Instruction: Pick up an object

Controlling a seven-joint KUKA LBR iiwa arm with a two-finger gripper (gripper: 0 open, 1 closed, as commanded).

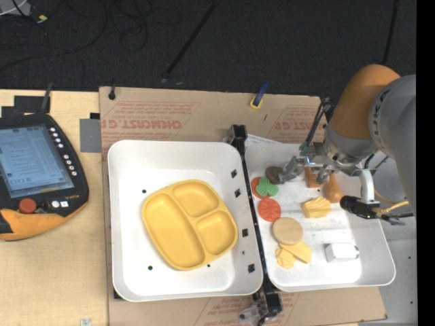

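Here, gripper (314,172): low over the far part of the right bin (380,267); its grip state cannot be told
Objects: red disc (269,210), tan disc (288,231), yellow wedge (317,208) lie close together, just below it
Risk: a crowded pick may push neighbours or slip
Left bin (126,161): holds a yellow divided plate (188,223)
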